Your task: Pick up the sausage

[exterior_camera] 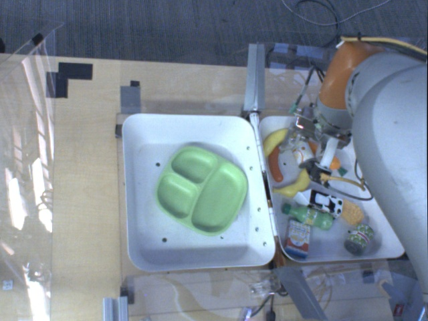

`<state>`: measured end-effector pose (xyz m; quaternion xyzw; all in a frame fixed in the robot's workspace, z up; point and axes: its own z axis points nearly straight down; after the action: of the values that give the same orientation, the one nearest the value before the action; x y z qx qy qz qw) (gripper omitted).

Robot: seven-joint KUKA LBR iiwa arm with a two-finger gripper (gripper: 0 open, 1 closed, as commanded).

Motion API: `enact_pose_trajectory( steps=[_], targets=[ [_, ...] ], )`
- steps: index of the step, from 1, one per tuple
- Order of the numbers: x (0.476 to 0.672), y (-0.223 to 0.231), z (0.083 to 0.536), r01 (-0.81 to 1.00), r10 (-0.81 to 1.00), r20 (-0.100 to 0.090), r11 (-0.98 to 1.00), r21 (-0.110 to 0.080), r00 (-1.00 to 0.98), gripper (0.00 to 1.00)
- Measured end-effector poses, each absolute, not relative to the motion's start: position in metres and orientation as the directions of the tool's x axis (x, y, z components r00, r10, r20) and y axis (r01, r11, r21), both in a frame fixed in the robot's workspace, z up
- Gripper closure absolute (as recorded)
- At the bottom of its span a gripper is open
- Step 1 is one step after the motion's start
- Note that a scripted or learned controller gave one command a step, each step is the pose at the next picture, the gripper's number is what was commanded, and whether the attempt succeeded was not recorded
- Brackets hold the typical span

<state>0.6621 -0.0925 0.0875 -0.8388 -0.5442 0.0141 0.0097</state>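
Sausage [275, 168], reddish-orange and slightly curved, lies in the right shallow white plastic bin [331, 245], close along that bin's 9 o'clock wall. From the pincer [309, 154] it sits between 8 and 9 o'clock, near but apart, with bare white bin floor between the two. Its long axis runs from 12 o'clock to 6 o'clock, nearly parallel to the wall beside it. Which end is which cannot be made out.

Whether the pincer is released or clenched cannot be told from this slant, and nothing is seen grasped in it. It hangs over the 12 o'clock half of the right bin, below the grey arm with its orange band [338, 72].

A yellow banana [275, 141] lies at the sausage's 12 o'clock end, just beside it. A second yellow banana [295, 185] curves at its 4 o'clock side. Toward 6 o'clock in the same bin are a green plastic bottle [311, 217] on its side and a red and blue carton [298, 238].

The left shallow white plastic bin [144, 236] holds a light green divided plate [202, 189] at its middle. Both bins rest on the pale wooden surface [80, 179].
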Motion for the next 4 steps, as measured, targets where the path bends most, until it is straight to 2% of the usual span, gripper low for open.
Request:
enact_pose_trajectory(
  steps=[1,2,3,4],
  targets=[
    [0.649,-0.088,0.087,0.904,0.904,0.0,-0.427,0.006,0.427,0.0],
    [0.652,-0.086,0.102,0.908,0.908,0.004,-0.419,0.015,0.419,1.0],
    [0.641,-0.061,0.2,0.44,0.44,0.005,-0.898,0.003,0.898,1.0],
    [0.641,-0.061,0.2,0.441,0.441,0.004,-0.898,0.003,0.898,0.0]
  ],
)
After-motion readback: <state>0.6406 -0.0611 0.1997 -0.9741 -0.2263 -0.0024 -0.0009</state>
